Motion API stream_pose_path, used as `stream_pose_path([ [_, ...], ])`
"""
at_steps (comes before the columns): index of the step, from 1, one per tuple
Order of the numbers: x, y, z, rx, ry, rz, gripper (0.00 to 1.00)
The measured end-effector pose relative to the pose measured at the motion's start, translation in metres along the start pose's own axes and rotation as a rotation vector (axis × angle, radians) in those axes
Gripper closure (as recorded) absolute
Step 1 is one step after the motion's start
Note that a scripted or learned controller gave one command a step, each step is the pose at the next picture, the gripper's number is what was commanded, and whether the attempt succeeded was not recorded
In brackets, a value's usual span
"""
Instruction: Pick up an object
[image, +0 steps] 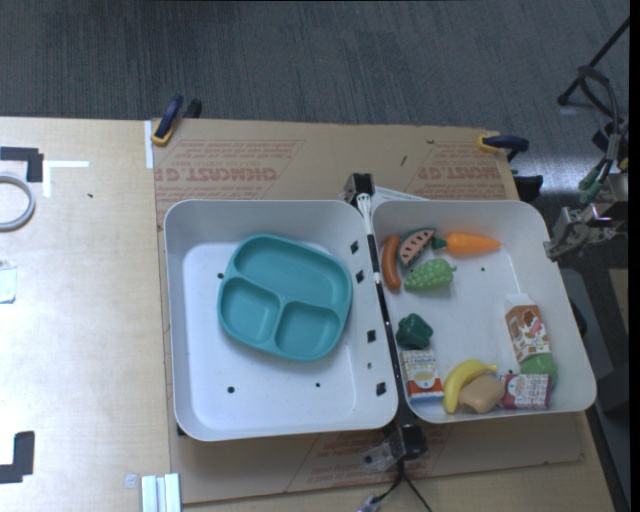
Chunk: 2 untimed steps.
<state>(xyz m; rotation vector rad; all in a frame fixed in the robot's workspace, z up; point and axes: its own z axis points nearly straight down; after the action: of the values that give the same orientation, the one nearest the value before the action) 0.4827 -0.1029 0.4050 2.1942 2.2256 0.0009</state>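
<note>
1. Wooden bench (80, 330): carries a brown cardboard sheet (260, 165) printed with red lettering. 2 blue-and-yellow clamps sit at the sheet's far edge, 1 at the 11 o'clock corner (170, 118) and 1 at the 1 o'clock corner (503, 144).

2. Left bin (190, 400) and right bin (570, 300): they lie on the cardboard with their inner walls touching.

3. Teal divided plate (285, 297): has 3 compartments and lies flat near the centre of the left bin, tilted toward 1 o'clock.

4. Candidate objects for pickup: all lie in the right bin.
- 12 o'clock area: orange toy carrot (470, 242), with a watermelon slice (416, 246) at its 9 o'clock.
- A reddish sausage (389, 264) lies along the inner wall.
- A green grape bunch (430, 275) lies just beside the sausage, at 6 o'clock of the slice.
- Centre-left: dark green vegetable piece (414, 330), type not determinable.
- At its 6 o'clock: small printed carton (422, 372).
- 6 o'clock area: yellow banana (462, 383) touching a tan rounded piece (481, 396).
- 4 o'clock area: printed pouch (527, 333), with a pink-and-green packet (528, 388) just at its 6 o'clock.

5. Grey metal mechanism (580, 225): stands with cables outside the right bin at 3 o'clock of its far corner, apart from all the objects. Whether this is the gripper cannot be told, and the claw state likewise cannot be told.

6. Tape roll (10, 203): lies at the bench's 9 o'clock edge.
</note>
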Motion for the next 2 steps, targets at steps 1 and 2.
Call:
stream_pose_path([
  [1,-0.0004,0.0015,-0.0096,-0.004,-0.003,-0.003,1.00],
  [2,-0.0008,0.0030,-0.0193,-0.007,-0.005,-0.007,1.00],
])
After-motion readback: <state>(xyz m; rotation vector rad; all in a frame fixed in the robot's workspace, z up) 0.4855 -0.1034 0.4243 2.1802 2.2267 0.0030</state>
